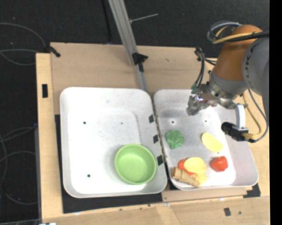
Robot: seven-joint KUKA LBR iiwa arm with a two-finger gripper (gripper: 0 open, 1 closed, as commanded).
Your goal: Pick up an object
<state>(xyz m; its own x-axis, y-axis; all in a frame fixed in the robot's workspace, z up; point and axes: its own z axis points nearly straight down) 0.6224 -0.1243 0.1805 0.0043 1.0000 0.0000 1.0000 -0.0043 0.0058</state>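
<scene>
Left to right: the left shallow white plastic bin (85, 107) has a round lime-green plastic bowl (135, 163) near its front edge, and the right white bin (178, 102) has a crumpled green leafy toy (175, 138), a yellow oval piece (211, 142), a yellow-and-red lump (194, 165) and a small red tomato-like toy (219, 163) toward its front. The gripper (196, 103) hangs over the right bin's back part with nothing in it, and I can't tell how wide it's set. Looks like the approach step, so next it probably needs to drop onto one toy, the green one being closest.

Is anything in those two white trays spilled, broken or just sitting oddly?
Nothing looks spilled or broken. The green bowl sits upright in the left bin. In the right bin, toy foods crowd the near edge, where a yellow piece lies partly over a red one.
</scene>
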